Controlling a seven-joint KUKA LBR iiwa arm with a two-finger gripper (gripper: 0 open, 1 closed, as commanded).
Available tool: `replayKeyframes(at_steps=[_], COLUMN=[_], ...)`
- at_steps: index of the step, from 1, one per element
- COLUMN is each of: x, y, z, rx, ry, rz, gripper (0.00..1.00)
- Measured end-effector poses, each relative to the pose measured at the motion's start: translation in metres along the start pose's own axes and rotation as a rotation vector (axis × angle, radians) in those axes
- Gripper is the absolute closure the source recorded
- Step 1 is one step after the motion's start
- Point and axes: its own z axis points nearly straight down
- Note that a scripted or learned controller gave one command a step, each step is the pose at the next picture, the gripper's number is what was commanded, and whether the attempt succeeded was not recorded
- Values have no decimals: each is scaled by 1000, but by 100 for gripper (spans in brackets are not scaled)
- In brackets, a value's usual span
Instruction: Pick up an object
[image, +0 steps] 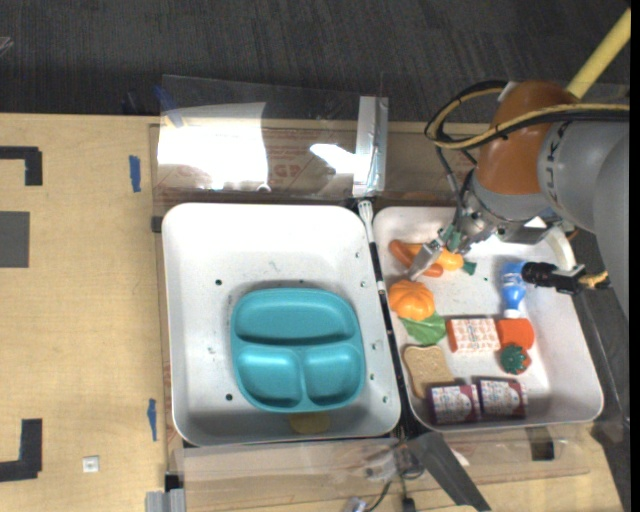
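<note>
Carrot (408, 252) lies at back of right bin (585, 385), partly covered by gripper (437, 252). Fingers small, blurred; cannot tell if open or closed. Yellow piece (452, 265) beside, hard to identify.

Arm (590, 170) cut by right edge; claw (432, 258) finger gap unreadable.

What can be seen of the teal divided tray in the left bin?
The teal three-compartment plastic tray lies flat, right side up, in the left shallow white bin, toward its near right part. One long compartment runs along the far side, with two smaller ones nearer the camera. It has rounded corners and looks smooth and matte. A yellowish thing peeks from under its near edge.
</note>
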Motion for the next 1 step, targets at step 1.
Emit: replayKeyframes(at_steps=[1], x=[6], y=[6], z=[0], rx=[-11], ry=[-4], rz=[186], gripper=[0])
